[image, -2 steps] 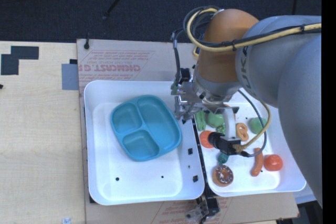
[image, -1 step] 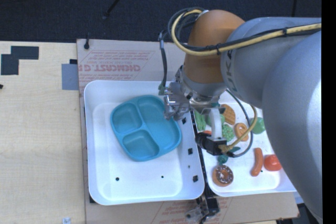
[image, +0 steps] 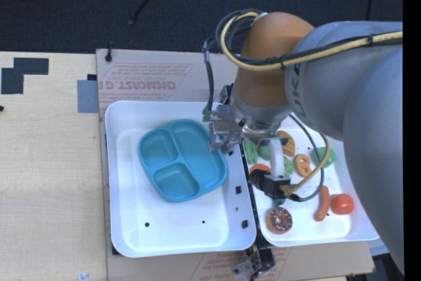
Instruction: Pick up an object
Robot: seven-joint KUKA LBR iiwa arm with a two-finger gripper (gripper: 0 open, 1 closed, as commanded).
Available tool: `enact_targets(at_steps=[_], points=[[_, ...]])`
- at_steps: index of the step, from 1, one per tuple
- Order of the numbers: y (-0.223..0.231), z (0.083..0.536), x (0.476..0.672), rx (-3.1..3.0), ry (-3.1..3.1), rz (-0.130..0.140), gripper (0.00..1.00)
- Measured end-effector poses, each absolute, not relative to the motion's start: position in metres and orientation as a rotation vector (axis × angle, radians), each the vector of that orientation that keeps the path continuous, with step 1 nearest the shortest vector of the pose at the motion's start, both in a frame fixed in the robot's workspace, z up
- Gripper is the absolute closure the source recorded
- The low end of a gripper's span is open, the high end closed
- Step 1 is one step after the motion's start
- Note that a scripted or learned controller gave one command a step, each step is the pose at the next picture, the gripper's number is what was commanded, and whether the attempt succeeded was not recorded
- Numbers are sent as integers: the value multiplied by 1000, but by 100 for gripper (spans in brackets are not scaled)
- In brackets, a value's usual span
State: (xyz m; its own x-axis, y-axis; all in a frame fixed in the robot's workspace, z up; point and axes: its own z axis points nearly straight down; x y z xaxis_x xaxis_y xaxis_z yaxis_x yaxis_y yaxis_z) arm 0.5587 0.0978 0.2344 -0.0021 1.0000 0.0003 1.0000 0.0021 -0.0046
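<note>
— Looking down at the surface [image: 46, 161], what is laid out there?

— Two shallow white bins sit side by side on a sheet of cardboard [image: 151, 79]. The left bin [image: 125, 207] holds a blue plate [image: 181, 160] with three compartments, lying flat and turned at an angle. The right bin [image: 342, 224] holds small toy foods: a red tomato [image: 342, 204], a thin reddish sausage [image: 321, 203] just beside it, a chocolate doughnut [image: 279, 220] near the front edge, a pretzel [image: 302, 164], and something green [image: 327, 156] at the far side.

— And the robot?

— The grey arm [image: 355, 89] reaches in from the right, its orange band [image: 273, 56] above the wrist, with yellow and black cables looped around it. The gripper [image: 227, 131] hangs low over the divide between the two bins, just at the right edge of the blue plate.

— Are the jaws spread or pressed together?

— I cannot tell; the wrist and its fittings hide them from this angle. Nothing can be seen pinched between them.

— So where are the objects to pick?

— All resting in their bins: the plate on the left, the toy foods on the right, partly behind the arm.
</note>
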Motion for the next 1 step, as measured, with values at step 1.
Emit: enact_targets(at_steps=[1], points=[[103,237,564,-2218,-2222,4,100]])
